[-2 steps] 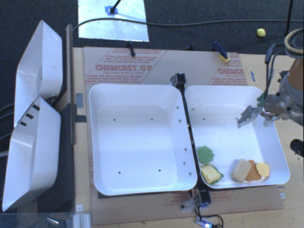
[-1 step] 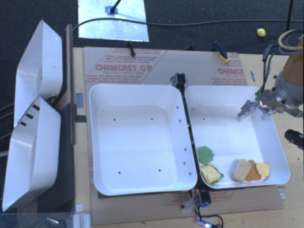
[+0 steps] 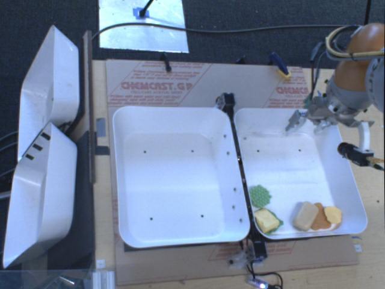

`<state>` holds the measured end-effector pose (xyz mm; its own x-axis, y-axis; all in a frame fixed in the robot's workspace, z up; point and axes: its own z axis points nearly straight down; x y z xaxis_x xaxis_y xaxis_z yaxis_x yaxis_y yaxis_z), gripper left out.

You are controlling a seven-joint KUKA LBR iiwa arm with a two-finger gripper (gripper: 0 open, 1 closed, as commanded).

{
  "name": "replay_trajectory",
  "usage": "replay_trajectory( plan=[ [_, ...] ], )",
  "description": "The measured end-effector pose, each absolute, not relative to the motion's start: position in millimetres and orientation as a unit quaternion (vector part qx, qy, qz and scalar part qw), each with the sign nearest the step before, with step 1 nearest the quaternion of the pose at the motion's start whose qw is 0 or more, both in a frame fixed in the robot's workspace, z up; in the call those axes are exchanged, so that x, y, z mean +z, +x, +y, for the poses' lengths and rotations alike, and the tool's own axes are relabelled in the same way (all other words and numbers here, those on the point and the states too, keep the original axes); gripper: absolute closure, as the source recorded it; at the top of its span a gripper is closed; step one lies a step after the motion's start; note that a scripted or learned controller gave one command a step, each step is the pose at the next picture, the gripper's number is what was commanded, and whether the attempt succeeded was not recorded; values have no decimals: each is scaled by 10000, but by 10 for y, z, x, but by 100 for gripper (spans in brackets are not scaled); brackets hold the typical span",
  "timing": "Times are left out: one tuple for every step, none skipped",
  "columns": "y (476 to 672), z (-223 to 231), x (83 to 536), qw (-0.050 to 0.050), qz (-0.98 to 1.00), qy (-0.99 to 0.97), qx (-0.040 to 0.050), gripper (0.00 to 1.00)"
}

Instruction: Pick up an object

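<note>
I am taking the right-hand shallow white plastic bin [image 3: 337,179] as my landmark and working from its near edge toward its far one. Along that near edge the candidates are lying in a row: a yellow sponge-like block with a green underside [image 3: 267,220] at the near left corner, a round green knobbly pad [image 3: 260,193] just beyond it, and a tan bread-shaped piece [image 3: 305,215] touching an orange slice-shaped piece [image 3: 325,217] toward the near right corner. Nothing is being lifted yet, so I am judging the whole pick as still ahead of me: choosing one, descending, closing, raising. My gripper [image 3: 299,120] is hanging over the bin's far rim, well apart from every object, with the whole bare floor of the bin between us. I cannot tell how my grip is set from here; nothing is showing in it.
</note>
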<state>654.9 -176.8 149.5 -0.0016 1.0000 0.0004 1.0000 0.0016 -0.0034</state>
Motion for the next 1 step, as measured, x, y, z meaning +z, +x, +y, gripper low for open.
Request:
replay_trajectory(
  plan=[
    [6017, -1749, 2105, -29, -7069, -7073, -17, 0]
  ],
)
